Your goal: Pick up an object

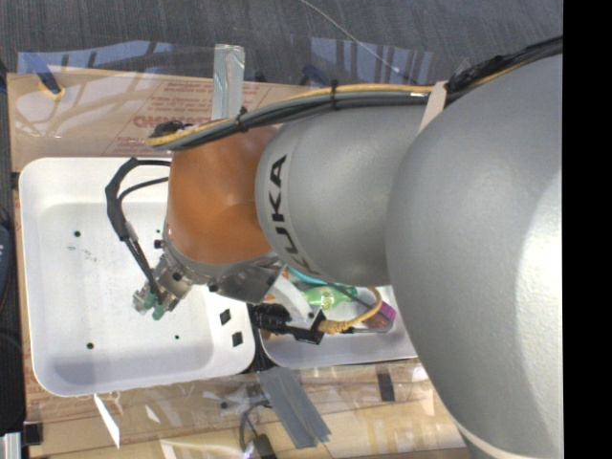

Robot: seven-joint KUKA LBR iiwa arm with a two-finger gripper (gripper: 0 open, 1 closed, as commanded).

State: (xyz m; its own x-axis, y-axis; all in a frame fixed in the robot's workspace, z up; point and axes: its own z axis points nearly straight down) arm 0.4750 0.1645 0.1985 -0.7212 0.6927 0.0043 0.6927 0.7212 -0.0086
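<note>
Gripper: we see the gripper [153,301] low over the floor of the left bin [57,256], hanging from the orange band [210,199] of the arm; we cannot tell its state, since the tip is small and blurred.

Small green thing: a small green thing [146,304] sits right at the gripper tip, touching it or just beneath it. Whether it is an object or part of the tool we cannot tell, and we do not count it as held.

Task's thing: the objects [335,304] we can make out lie behind the gripper, toward the arm's side, in the right bin [335,357], mostly hidden under the grey arm [402,218].

Look of the objects: a jumbled cluster, with teal, pale green, yellow-orange and purple bits, and something white and black at its nearer edge. The pieces overlap, so we cannot separate them or name any shapes.

Doing the step well: we judge the step to be a grasp attempt at the tip. We want the tip settled squarely over the green thing before closing, then a straight lift clear of the bin wall beside the gripper.

Risk: we judge a miss likely if the green thing is flat on the floor; a slow rise would show whether anything comes up.
</note>
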